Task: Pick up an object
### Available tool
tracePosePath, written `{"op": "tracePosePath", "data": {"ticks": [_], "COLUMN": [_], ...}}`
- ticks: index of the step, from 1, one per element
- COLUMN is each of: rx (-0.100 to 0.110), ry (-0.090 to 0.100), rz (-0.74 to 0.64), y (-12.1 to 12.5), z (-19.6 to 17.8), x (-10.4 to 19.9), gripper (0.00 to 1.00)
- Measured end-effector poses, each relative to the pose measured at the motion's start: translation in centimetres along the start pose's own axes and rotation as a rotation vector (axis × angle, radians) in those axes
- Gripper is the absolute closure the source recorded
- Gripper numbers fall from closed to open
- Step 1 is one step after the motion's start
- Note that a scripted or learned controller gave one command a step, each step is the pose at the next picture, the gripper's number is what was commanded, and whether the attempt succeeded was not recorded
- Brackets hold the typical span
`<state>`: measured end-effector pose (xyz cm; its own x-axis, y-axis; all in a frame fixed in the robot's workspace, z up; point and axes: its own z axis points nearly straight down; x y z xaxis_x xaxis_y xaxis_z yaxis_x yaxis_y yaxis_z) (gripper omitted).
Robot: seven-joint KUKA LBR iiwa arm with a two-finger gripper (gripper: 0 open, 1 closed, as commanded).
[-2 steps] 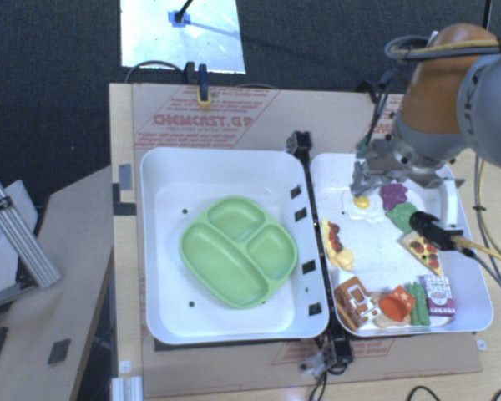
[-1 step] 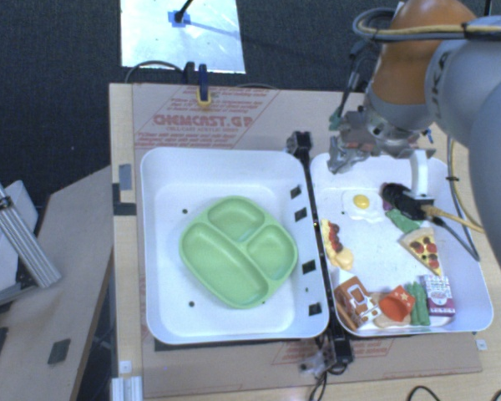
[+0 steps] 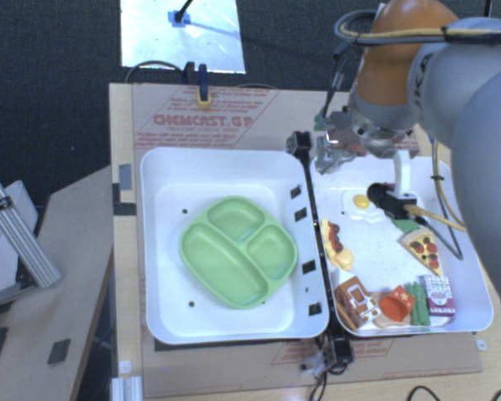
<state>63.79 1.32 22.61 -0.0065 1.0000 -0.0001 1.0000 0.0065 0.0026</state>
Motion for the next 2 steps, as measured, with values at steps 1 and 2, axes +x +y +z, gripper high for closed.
{"op": "tracePosePath", "data": {"ticks": [1, 2], "rx": [0.001, 0.0], "ry": [0.0, 0.0], "rz": [0.003, 0.001], "y": [0.1, 0.74], "z": [0.49, 1.05], "x": [-0.35, 0.38], "gripper": [1.0, 1.0]}}
